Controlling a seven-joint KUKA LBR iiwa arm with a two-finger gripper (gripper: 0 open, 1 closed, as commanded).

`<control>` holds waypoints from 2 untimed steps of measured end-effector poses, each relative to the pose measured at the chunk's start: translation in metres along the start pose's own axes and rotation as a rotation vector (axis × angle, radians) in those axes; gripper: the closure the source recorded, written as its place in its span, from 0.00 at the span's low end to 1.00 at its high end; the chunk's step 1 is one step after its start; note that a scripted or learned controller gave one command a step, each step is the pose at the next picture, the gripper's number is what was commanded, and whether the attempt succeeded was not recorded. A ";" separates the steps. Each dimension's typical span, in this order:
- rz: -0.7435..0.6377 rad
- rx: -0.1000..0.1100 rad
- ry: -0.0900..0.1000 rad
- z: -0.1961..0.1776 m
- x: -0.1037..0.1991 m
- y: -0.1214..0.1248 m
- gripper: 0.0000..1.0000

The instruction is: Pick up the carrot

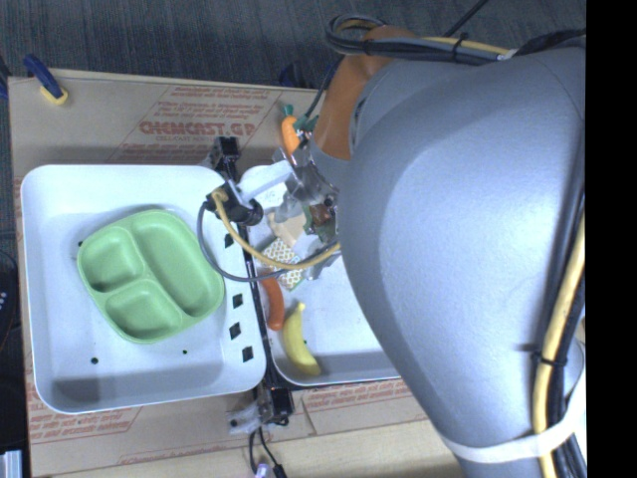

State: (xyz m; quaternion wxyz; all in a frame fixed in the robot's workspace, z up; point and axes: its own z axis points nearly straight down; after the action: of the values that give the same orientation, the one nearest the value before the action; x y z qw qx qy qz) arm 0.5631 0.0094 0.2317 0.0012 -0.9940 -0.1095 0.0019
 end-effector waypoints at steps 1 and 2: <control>0.012 -0.001 -0.001 0.021 0.047 0.007 0.00; -0.096 0.002 -0.004 0.041 -0.007 -0.029 0.00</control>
State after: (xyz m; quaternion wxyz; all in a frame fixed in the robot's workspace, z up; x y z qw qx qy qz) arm 0.5495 0.0364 0.1907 0.0020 -0.9876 -0.1569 0.0038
